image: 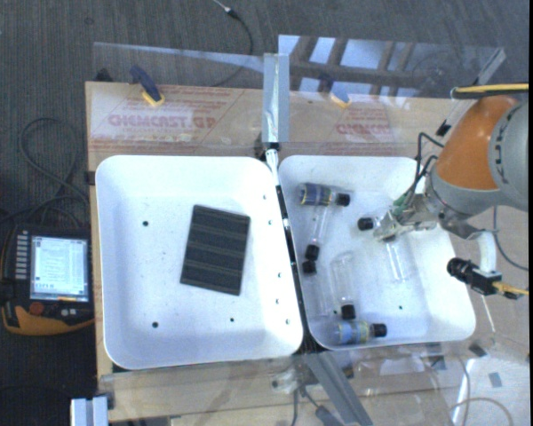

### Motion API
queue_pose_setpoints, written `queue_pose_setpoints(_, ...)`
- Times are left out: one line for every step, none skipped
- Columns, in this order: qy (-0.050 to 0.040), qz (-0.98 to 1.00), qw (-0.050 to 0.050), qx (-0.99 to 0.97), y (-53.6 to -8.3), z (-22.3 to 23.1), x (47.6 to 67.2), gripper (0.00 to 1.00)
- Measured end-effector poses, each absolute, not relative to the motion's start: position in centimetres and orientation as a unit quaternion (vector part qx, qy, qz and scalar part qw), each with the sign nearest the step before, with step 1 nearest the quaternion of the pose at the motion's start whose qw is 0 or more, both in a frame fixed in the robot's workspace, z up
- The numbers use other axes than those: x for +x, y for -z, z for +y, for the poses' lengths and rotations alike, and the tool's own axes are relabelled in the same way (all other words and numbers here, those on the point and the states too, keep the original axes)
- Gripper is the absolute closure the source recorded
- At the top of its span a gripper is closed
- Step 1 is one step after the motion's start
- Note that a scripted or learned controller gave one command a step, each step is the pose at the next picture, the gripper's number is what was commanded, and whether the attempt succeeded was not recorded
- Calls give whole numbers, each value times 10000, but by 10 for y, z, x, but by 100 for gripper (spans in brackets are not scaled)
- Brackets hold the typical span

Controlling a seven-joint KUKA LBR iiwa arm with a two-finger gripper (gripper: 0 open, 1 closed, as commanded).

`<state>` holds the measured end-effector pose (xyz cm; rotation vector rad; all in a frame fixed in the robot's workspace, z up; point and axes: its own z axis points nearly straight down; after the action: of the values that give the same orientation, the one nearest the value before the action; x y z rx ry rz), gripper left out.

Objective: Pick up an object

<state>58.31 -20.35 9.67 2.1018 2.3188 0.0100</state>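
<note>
Vials (pixel 324 195) lie in the right bin (pixel 444 322); tool (pixel 393 224) above them, finger state unclear, labels unreadable.

Arm (pixel 502 153): grey casing, a broad orange band (pixel 480 145) fitted above the wrist. Thin cables are routed along the wrist. Gripper (pixel 393 224): small, metallic, pale. A black fitting (pixel 469 272) is mounted beside it.

Glossy white plastic bins (pixel 124 327) — clear, shiny vials (pixel 342 273).

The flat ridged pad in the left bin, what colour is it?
Black pad, clearest in the camera view.
</note>
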Motion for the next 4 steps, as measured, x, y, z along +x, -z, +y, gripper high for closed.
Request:
queue_pose_setpoints(-31, 7409, 59, 6715, -97, -203, 583, 0)
queue_pose_setpoints(7, 7703, -128, 6376, -90, -215, 670, 0)
queue_pose_setpoints(-52, 7834, 37, 6215, -91, -215, 602, 0)
queue_pose_setpoints(-27, 7802, 80, 6254, -90, -201, 574, 0)
